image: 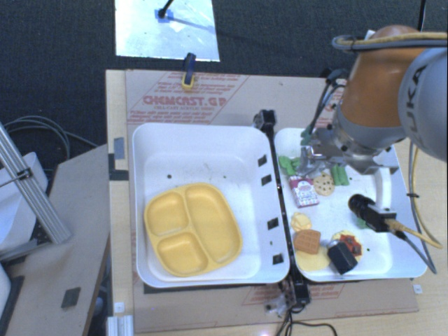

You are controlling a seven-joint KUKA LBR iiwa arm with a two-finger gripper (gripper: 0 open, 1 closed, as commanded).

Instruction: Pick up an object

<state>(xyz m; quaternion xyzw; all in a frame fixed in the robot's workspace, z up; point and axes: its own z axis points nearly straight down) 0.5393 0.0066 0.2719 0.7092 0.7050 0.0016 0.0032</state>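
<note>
Clutter is the main risk: the right bin (399, 261) holds small toy foods packed close, with a green piece (288, 165), a round cookie (323, 183) and a red-and-white packet (304, 192) lying just beside one another under the gripper (308, 157). Any of them could serve as the pick, but a descent here may nudge a neighbour or pinch two at once. Whether the jaws stand open or closed I cannot tell, as the arm's bulk covers them, and nothing is seen held. The yellow divided tray (192, 227) sits alone in the left bin (203, 145). Possibly more green pieces lie hidden beneath the wrist.
</note>
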